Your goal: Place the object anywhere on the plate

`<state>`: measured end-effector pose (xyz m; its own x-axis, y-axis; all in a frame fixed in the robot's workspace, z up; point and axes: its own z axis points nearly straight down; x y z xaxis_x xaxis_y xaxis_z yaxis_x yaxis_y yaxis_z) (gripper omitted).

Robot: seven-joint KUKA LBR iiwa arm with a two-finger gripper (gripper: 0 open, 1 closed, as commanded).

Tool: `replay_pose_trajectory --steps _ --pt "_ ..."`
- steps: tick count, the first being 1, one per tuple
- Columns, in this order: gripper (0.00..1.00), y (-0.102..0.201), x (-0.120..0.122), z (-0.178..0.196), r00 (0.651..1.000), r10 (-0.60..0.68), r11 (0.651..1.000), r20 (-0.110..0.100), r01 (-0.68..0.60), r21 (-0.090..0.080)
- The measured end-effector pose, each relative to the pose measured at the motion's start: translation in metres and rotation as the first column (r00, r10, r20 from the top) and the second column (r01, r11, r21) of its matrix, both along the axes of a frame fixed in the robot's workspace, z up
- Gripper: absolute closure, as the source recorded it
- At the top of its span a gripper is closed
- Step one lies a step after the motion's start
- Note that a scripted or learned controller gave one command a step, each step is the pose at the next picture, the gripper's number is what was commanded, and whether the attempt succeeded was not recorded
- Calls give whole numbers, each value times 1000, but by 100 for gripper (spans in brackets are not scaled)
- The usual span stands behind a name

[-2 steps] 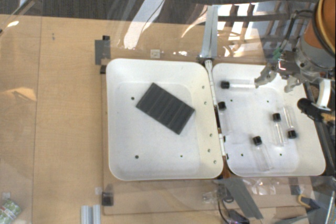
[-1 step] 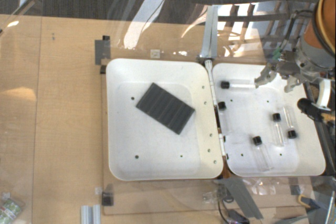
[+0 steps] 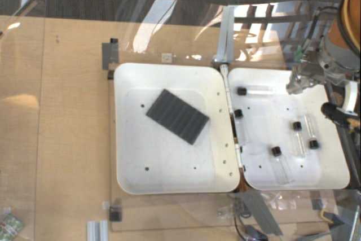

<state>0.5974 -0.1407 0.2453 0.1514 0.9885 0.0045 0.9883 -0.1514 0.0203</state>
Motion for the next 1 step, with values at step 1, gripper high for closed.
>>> replay_pose_trajectory --steps 1 --pt "100 21 3 -68 997 72 997 -18 -72 -2"
